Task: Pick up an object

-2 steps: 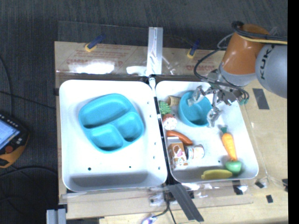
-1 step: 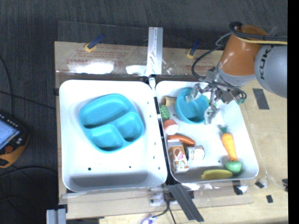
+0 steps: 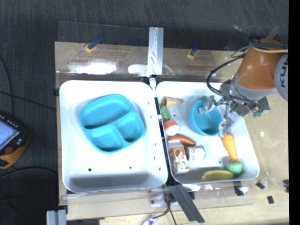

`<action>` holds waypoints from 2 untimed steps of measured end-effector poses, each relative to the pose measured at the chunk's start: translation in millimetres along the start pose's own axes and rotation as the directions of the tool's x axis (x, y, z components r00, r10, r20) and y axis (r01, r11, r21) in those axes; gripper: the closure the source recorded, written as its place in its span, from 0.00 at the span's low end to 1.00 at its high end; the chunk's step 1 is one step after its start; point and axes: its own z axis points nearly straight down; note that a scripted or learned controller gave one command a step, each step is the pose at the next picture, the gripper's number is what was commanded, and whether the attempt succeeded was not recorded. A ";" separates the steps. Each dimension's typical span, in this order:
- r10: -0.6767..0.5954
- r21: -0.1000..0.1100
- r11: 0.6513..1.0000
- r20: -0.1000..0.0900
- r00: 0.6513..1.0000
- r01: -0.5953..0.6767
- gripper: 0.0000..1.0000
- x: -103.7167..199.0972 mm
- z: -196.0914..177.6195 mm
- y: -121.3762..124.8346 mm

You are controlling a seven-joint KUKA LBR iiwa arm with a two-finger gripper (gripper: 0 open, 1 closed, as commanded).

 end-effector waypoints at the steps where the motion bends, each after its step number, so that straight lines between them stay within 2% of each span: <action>1: 0.172 0.002 0.985 0.004 0.985 -0.172 0.00 -38.3 0.0 31.7; 2: 0.055 -0.016 0.998 -0.009 0.998 -0.055 0.00 48.1 10.0 9.6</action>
